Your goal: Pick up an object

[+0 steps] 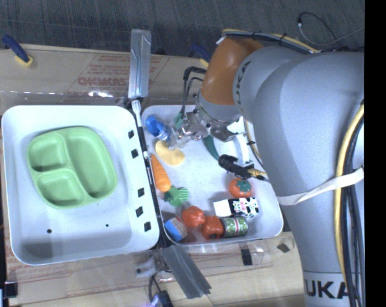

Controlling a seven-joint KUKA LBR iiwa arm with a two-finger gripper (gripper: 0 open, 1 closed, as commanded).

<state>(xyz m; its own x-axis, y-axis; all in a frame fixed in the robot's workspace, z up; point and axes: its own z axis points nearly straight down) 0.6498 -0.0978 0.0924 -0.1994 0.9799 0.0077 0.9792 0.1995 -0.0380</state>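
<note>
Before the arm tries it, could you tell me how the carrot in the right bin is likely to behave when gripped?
The carrot looks like smooth moulded plastic, so probably stiff, light and a little slippery. Its tapered, rounded body may roll or squirt from the fingers. It lies close to the bin wall, which could hamper a grasp.

The bench has a brown board surface. On it stand 2 shallow white bins side by side, the left bin and the right bin, touching along a divider with black clips.
</note>
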